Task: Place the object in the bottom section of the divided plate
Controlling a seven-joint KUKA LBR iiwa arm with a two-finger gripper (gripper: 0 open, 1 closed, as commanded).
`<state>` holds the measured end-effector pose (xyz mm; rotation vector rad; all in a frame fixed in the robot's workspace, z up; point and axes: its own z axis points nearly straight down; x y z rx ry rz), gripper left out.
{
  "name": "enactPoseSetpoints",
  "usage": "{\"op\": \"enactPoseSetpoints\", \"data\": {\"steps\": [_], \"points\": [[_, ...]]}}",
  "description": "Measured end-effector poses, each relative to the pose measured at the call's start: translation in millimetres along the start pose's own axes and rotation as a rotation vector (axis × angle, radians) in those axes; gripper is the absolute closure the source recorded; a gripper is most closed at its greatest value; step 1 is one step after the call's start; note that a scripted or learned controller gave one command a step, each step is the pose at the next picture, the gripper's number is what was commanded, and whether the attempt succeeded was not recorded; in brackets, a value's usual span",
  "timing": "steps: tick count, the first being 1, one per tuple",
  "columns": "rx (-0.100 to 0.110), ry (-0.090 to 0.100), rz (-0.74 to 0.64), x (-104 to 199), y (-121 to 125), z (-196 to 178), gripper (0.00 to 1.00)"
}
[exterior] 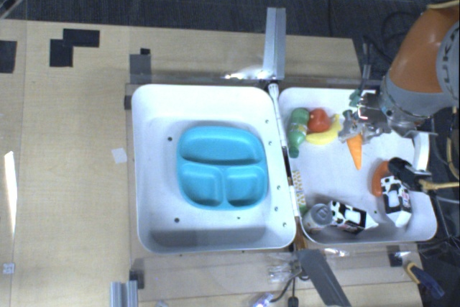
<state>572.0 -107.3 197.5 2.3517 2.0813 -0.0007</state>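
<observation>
The blue divided plate (219, 167) lies in the left bin (154, 154). It has one long section at the far side and two smaller ones at the near side. My gripper (357, 124) hangs over the right bin (424, 226), at its far middle. An orange toy carrot (356, 149) sits right under the gripper; its wide end meets the gripper's tip and its point aims toward the near side. Whether the carrot is held cannot be made out.
Left of the carrot, a green pepper (297, 127), a red tomato (317, 121) and a yellow banana (325, 135) cluster together. An orange toy (379, 180) and black-and-white cow figures (394, 194) (348, 216) lie at the near right. A metal post (275, 43) rises behind the bins.
</observation>
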Motion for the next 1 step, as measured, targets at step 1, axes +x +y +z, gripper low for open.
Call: {"op": "enactPoseSetpoints", "data": {"steps": [1], "points": [[0.000, 0.000, 0.000, 0.0, 0.0, -0.1, 0.00]]}}
